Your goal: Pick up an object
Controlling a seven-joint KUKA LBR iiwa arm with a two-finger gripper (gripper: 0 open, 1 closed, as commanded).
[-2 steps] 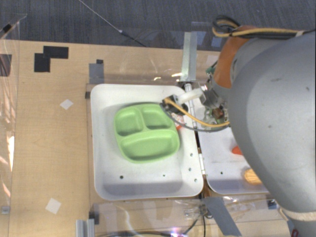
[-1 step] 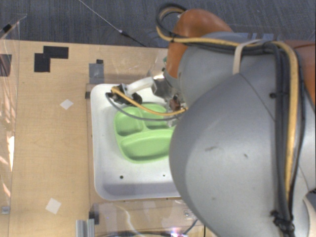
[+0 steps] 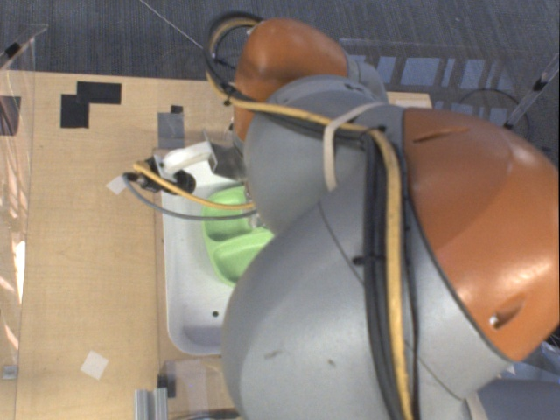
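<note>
Arm (image 3: 367, 261) bent low over white bin (image 3: 179, 322), reaching toward green object (image 3: 229, 248) for pickup; gripper hidden, state cannot be told.

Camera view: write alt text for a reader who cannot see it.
A grey and orange robot arm covers most of a white bin on a wooden bench. A light green object lies in the bin beside the arm.
</note>
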